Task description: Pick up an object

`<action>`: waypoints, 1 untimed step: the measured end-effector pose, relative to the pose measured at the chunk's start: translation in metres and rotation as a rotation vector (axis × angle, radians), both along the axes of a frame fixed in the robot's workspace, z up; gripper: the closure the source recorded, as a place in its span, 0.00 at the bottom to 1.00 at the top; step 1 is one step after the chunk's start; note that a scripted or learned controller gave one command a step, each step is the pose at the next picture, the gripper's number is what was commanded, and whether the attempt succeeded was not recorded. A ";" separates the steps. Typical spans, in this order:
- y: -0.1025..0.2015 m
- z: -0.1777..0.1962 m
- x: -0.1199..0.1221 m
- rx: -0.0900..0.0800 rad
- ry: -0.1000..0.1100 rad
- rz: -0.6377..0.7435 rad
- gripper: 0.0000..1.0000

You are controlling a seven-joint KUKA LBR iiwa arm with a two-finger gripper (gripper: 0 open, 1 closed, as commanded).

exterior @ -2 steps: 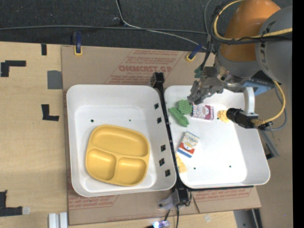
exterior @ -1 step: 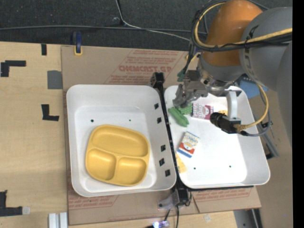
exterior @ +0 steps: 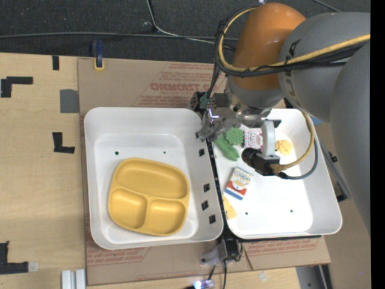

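The grey arm with its orange band is reaching over the top of the right bin (exterior: 325,221), and its claw (exterior: 212,125) is hanging at that bin's upper left corner, just by the divide with the left bin (exterior: 96,161); whether the claw is released or clenched cannot be told from this angle. A green object (exterior: 228,144) is lying just below and to the right of the claw, a small red, white and blue packet (exterior: 239,182) is sitting farther below it, and a yellow divided tray (exterior: 148,195) is resting well down to the claw's left in the left bin.
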State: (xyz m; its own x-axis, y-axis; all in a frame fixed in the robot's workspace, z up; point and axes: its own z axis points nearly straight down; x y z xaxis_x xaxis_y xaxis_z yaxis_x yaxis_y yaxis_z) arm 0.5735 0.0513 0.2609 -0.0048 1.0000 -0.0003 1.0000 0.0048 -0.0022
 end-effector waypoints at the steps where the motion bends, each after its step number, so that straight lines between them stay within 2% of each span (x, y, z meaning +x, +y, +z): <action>1: 0.039 -0.021 -0.021 0.000 0.002 -0.001 1.00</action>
